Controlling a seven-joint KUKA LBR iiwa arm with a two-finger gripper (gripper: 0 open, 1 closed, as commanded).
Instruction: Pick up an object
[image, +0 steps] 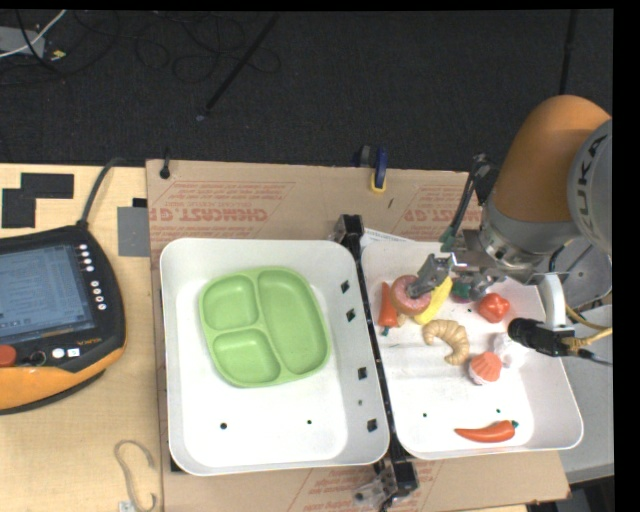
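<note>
My gripper hangs low over the upper left part of the right bin, reaching in from the right. Right under it lie a pink donut and a yellow banana, with an orange carrot to their left. A tan croissant lies just below them. I see a red tomato and a small purple and green piece on the gripper's right. A pink shell and a red chili pepper lie nearer the front. Nothing shows between the fingers.
The left bin holds a green three-part plate. A teach pendant lies on the bench at the far left. The bins' black centre divider runs close to the carrot.
</note>
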